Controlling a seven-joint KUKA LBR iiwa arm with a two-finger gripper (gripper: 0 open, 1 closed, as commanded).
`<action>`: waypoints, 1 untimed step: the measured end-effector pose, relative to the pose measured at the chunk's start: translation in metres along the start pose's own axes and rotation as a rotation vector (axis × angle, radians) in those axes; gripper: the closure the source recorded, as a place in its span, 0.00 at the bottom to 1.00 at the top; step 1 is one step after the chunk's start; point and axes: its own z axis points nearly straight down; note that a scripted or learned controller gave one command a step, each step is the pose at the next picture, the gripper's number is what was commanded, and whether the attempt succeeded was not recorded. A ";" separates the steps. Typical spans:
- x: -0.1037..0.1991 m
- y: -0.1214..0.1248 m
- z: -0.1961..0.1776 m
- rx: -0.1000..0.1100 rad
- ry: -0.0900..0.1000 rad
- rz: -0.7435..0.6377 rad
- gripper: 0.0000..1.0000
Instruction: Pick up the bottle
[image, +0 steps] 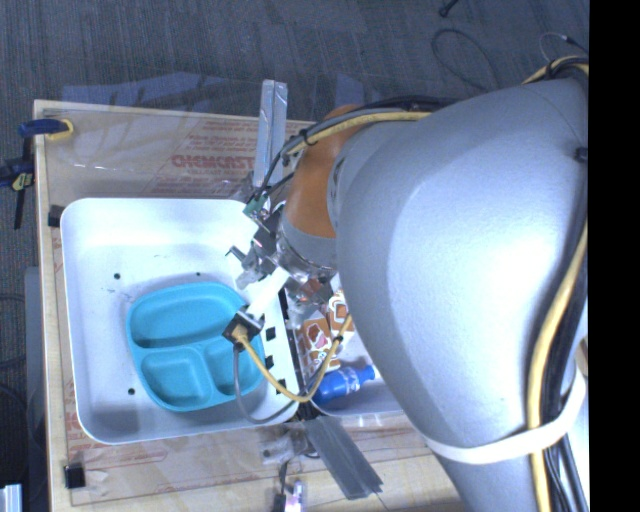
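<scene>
A clear bottle with a blue cap (347, 382) lies on its side near the front left corner of the right bin (375, 405), partly under the arm. My gripper (297, 300) hangs below the orange-banded wrist (308, 200), low over the left part of the right bin. It is just behind the bottle and above a patterned orange and white packet (325, 335). The arm's grey body hides most of the right bin.
A blue divided tray (185, 345) lies in the left bin (90, 300). A yellow cable (262, 372) loops from the gripper across the wall between the bins. A metal bracket (335, 460) sticks out at the bench's front edge.
</scene>
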 end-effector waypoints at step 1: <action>0.044 -0.017 -0.041 -0.004 0.000 0.429 0.00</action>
